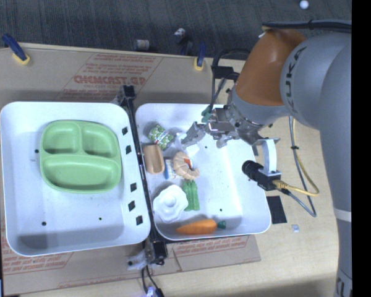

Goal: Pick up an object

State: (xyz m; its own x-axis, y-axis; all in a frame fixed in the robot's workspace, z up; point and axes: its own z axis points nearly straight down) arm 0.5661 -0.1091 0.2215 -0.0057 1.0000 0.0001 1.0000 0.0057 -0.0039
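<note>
My gripper (204, 139) hangs over the upper middle of the right bin (232, 184), its fingers spread open with nothing between them. Just left of and below it lie the bin's objects: a green and white crumpled item (161, 135), a brown bread roll (152, 158), a pale orange shrimp-like piece (185, 166), a white lumpy item (170, 203), a green bean pod (192, 195) and an orange carrot (198, 227) along the front wall. The left fingertip (187, 138) stands a little above the shrimp-like piece.
The left bin (25, 221) holds a green divided plate (81, 155). A black divider strip (135, 166) runs between the bins. The grey arm with its orange band (266, 67) reaches in from the right, with cables (300, 178) trailing beside the right bin.
</note>
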